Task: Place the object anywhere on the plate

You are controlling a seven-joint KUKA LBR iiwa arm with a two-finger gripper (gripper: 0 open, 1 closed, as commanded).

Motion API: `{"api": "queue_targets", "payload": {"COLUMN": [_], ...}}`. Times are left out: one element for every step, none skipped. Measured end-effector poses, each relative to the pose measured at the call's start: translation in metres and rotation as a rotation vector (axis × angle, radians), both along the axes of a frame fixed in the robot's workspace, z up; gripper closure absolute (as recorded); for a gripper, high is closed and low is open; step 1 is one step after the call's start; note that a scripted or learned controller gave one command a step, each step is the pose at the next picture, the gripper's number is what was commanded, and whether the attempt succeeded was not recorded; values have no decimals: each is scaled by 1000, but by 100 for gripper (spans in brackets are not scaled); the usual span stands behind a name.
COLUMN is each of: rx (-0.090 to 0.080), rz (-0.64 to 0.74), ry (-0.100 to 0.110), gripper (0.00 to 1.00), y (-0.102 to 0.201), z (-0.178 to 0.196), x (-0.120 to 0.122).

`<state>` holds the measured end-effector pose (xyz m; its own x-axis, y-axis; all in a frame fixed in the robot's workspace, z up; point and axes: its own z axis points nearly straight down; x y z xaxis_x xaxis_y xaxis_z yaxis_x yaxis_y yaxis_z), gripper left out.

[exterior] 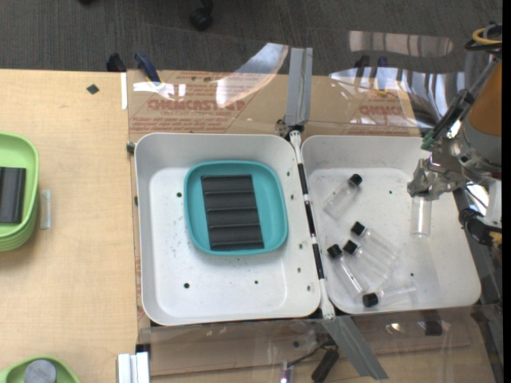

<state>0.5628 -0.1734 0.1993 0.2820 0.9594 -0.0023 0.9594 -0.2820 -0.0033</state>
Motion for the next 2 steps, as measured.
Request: {"api": "queue_targets", "payload": {"rx": [-1, -1], "rz": [3, 3], "ry": [2, 2], "gripper": [100, 0], "y": [0, 0], "z": [8, 8], "x": [0, 0]}}
